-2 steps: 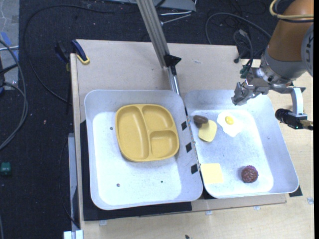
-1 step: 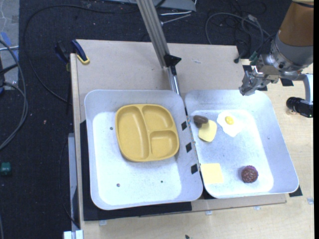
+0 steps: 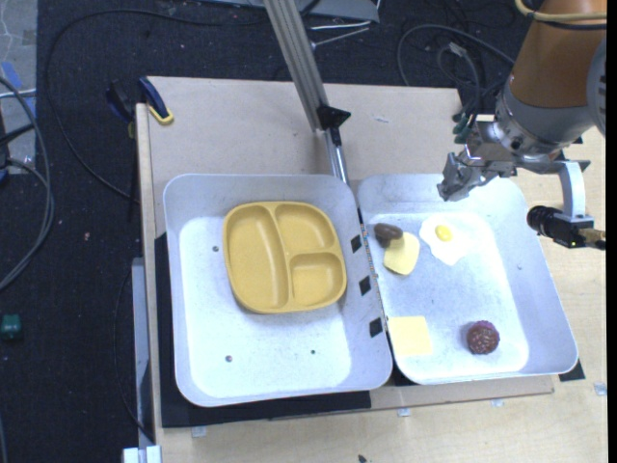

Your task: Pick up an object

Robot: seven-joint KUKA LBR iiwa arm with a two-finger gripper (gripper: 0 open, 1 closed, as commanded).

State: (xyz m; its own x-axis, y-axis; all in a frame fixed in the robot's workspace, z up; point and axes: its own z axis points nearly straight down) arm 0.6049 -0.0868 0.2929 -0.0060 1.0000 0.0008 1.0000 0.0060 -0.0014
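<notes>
Looking down from the fixed camera, we find the gripper [image 3: 453, 187] over the far edge of the right bin [image 3: 540, 297]; we cannot tell its state, and nothing shows in its grasp. Just below it lies a fried egg [image 3: 446, 242]. Below and to its left sit a brown lump [image 3: 388, 231] and a pale yellow piece [image 3: 403, 256]. Farther below rest a cheese slice [image 3: 410, 335] and a dark red ball [image 3: 482, 337]. Well to its left, the left bin [image 3: 193, 355] carries a yellow divided plate [image 3: 284, 257].
</notes>
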